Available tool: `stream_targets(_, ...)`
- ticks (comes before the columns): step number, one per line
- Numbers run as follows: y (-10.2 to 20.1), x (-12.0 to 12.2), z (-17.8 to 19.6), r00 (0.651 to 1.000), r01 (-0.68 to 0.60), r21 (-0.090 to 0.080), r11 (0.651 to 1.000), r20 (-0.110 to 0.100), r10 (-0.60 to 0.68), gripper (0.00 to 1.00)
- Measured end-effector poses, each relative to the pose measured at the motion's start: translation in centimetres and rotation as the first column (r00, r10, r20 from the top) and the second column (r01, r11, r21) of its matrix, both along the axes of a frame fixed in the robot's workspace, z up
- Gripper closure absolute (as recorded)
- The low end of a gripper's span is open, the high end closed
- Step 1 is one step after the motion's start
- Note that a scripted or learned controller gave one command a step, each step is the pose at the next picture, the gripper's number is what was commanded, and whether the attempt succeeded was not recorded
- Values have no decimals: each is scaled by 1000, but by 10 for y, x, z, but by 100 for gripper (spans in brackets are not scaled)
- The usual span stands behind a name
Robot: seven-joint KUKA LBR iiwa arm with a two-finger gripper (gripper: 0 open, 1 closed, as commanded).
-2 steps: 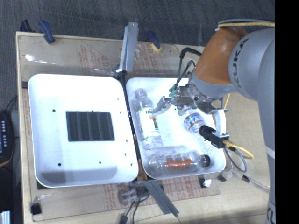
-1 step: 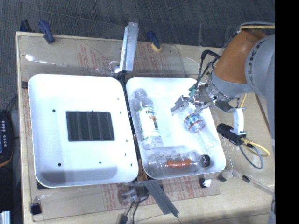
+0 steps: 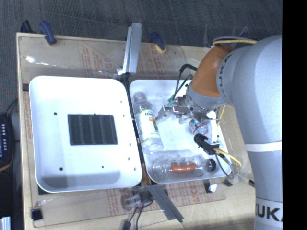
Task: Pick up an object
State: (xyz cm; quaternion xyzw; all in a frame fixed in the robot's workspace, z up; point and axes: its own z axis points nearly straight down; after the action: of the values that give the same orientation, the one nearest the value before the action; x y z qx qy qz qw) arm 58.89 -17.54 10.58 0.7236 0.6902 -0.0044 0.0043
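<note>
This is looking like a robotics lab or a test cell, not a home. A wooden bench (image 3: 53, 56) is standing on dark carpet-like flooring (image 3: 144, 8), and two white bins (image 3: 48, 99) are lying on it side by side. Blue clamps (image 3: 48, 32) are gripping the bench's far edge. A large grey industrial arm (image 3: 259, 95) is reaching in, with loose cables (image 3: 225, 155) hanging near its wrist. At the left edge, something like a control unit (image 3: 4, 143) is showing, but it is too cropped to be sure.
</note>
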Motion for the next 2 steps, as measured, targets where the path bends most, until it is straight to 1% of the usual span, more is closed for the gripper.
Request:
stream_targets(1, -15, 3, 97, 1000, -25, 12, 1000, 0, 25, 0)
stream_targets(2, -32, -19, 122, 1000, -2, 12, 1000, 1, 2, 0)
